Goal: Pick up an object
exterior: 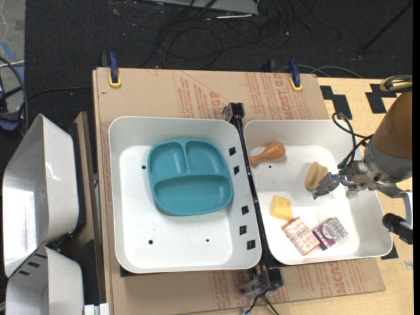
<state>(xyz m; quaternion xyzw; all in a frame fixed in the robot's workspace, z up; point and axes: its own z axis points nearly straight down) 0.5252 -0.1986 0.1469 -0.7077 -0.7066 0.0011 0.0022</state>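
Note:
The right bin [308, 128] holds several small objects. A tan drumstick [268, 153] lies near its back left. A beige bread-like piece [315, 173] lies right of centre. A yellow cheese wedge [281, 208] sits in the middle. A red and white packet [298, 234] and a purple packet [331, 231] lie near the front. My gripper [326, 186] reaches in from the right and sits low at the bread piece's lower right edge, touching or nearly touching it. Nothing is visibly lifted.
The left bin [131, 235] holds a teal divided plate [189, 177]. A black ridge [248, 182] separates the two bins. The grey arm with its orange band [397, 136] and cables hangs over the right bin's right wall. White containers [36, 182] stand left of the bench.

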